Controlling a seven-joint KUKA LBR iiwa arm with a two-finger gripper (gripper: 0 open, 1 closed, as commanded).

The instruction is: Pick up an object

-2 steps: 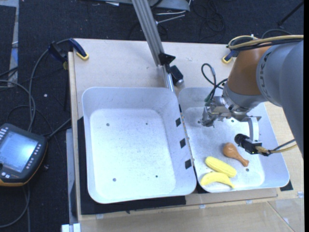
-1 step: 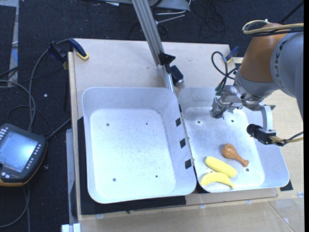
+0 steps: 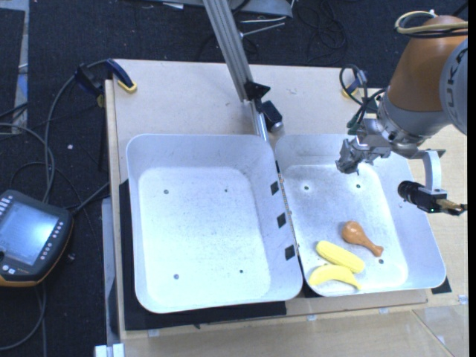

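The drumstick [image 3: 360, 238] lies in the near right part of the right bin [image 3: 416, 222], an orange toy with its fat end toward the bin's middle and its thin shaft running out to the near right, so its long axis slants across the bin floor. Just beside it, nearer the front wall, lie two bananas [image 3: 338, 263]: the upper one runs roughly parallel to the drumstick, the lower one curves along the front edge, and the pair look to be touching or nearly so. Any of the three would do for me. My end effector [image 3: 349, 159] hangs over the far part of the same bin, well apart from all of them, and I cannot tell from here how it is set. The risks I judge are these. If I come down across the drumstick without turning to close across its narrow width, I may pinch along its length and it will likely squirt out, since the round end offers little flat to hold. The thin shaft is easy to miss altogether. The bananas sit close together and close to the wall, so a descent there could land on both at once, shove one aside, or catch the bin's front rim. The left bin [image 3: 149, 199] sits beside it on the counter [image 3: 186, 95], out of my way.
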